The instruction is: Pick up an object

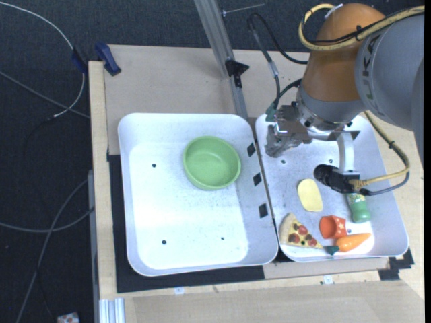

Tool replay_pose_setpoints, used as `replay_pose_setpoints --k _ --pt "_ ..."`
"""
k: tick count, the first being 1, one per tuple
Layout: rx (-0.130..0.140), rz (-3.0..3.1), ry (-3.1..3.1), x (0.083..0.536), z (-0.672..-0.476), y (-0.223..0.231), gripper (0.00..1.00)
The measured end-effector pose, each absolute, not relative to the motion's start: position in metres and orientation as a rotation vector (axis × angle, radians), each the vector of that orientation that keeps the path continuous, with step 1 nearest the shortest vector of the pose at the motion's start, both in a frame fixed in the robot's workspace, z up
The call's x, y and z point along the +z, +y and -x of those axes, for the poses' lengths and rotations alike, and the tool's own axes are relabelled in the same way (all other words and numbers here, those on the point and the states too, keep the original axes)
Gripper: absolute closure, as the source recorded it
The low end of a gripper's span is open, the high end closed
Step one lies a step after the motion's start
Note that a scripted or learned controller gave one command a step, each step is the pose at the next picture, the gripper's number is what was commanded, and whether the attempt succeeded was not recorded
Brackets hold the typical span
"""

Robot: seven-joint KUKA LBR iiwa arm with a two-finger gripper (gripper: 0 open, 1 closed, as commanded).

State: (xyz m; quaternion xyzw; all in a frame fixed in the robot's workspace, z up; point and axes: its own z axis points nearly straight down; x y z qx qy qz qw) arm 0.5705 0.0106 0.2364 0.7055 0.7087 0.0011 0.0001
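**Operator:** Report gripper position and state.

**Technician:** The gripper (276, 145) hangs over the far left corner of the right bin (387, 173), close to the wall that meets the left bin (135, 200). The arm (397, 66) enters from the right, above the right bin's far half. Whether the gripper is wide or narrow cannot be told from this angle (its underside faces away from the camera).

**Operator:** Location of pickable items, right bin?

**Technician:** All five sit in the near half of the bin, apart from the gripper.
- Yellow oval piece (310, 195): middle of the bin, nearest the gripper, lying flat.
- Pizza slice (298, 233): near left corner, point toward the far side.
- Red piece (329, 226): just right of the pizza slice.
- Carrot (353, 241): against the near wall, touching or almost touching the red piece.
- Green piece (359, 208): beyond the carrot, to the right of the yellow oval piece.

**Operator:** Left bin?

**Technician:** One green bowl (212, 161), upright, opening upward, in the far right part of the bin. It stands well apart from the gripper, on the other side of the dividing walls.
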Motion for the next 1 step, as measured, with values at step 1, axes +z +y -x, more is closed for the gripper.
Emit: replay_pose_setpoints --k 1 --pt "0.002 -2.216 2.229 0.2255 -0.5776 0.0651 1.0"
